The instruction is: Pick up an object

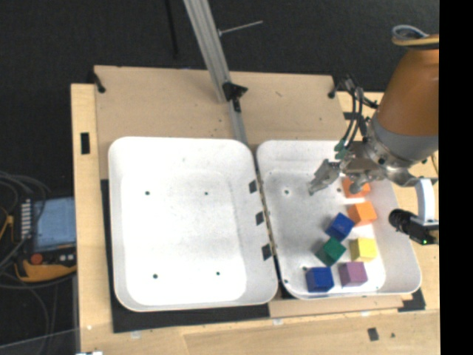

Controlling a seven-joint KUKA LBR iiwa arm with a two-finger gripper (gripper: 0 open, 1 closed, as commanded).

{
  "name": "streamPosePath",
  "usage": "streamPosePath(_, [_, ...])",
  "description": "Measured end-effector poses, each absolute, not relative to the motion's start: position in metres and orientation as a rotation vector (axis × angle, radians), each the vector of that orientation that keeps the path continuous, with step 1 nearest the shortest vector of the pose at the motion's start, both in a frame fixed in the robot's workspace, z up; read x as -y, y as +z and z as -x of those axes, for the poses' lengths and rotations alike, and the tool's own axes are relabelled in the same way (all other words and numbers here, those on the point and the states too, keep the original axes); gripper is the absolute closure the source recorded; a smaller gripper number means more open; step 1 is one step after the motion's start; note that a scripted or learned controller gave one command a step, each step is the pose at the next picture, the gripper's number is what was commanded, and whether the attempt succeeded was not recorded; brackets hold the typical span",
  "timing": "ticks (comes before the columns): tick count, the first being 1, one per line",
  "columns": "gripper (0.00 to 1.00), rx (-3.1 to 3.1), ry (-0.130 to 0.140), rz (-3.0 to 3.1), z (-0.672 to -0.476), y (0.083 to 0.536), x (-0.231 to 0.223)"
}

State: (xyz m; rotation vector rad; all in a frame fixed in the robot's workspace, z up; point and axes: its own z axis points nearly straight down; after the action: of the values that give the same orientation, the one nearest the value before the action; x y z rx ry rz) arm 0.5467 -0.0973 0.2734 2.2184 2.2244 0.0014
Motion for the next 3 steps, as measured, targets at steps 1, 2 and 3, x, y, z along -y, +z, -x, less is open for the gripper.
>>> streamPosePath(1, [0.00,-2.220,0.002,-2.222,-0.547,0.273,0.098])
streamPosePath(2, [0.00,-2.221,-0.007,-2.225,-0.548,0.221,0.110])
streamPosePath(3, [0.00,-2.221,-0.007,-2.225,-0.540,0.168,0.119])
